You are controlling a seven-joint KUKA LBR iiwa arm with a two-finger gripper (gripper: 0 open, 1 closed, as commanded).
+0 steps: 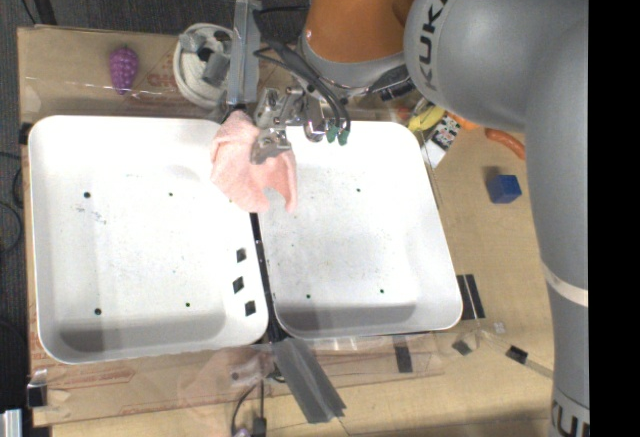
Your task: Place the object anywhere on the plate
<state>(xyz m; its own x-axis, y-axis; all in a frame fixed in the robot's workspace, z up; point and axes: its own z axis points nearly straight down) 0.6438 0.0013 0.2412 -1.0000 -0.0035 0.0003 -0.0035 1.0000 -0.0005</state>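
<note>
Pink cloth (252, 172) — just one of it — hangs crumpled over the seam between the two white bins, toward the 12 o'clock end of that seam. Its upper edge is pinched between the fingers of the gripper (270, 145), which are clenched on the fabric while the rest droops below. One grey arm (480, 35) with an orange band reaches in from 3 o'clock. The left bin (120, 235) and the right bin (360, 245) sit side by side, touching along the middle. Outside them I count one purple grape-like bunch (123, 67) at about 10 o'clock, one blue block (505, 187) at 3 o'clock on the bench (well apart from the cloth), and one white round dish-like thing (205, 60) beyond the left bin's far edge.
</note>
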